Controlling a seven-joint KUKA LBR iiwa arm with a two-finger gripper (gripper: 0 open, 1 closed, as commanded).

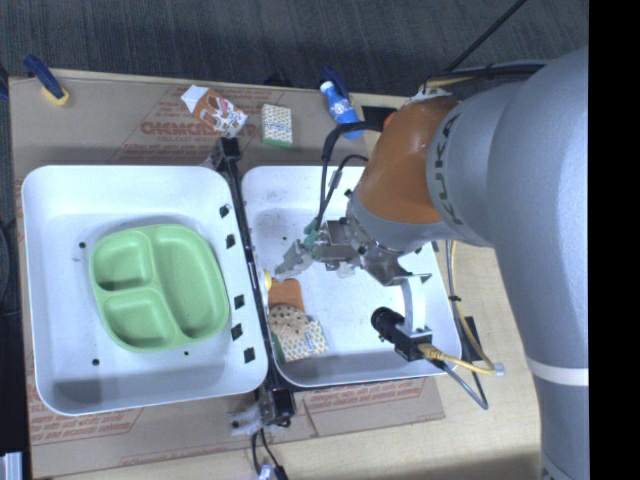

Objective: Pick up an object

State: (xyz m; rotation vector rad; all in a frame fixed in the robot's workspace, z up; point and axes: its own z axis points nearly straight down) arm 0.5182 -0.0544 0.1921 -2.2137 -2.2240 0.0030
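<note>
Camera view: gripper [303, 255] low in right bin [420, 363], can't tell its state. Orange obj [287, 293] just below it by the divider, patterned packet [297, 333] touching that. Green tray [158, 286] sits in left bin [60, 208].

Pretty even overhead light, nothing harsh. The white bins [60, 388] come out bright, nearly blown at the rims, while the top of the frame goes dark. Soft shadow under the arm [500, 158]. Whole picture's a bit soft and grainy.
</note>
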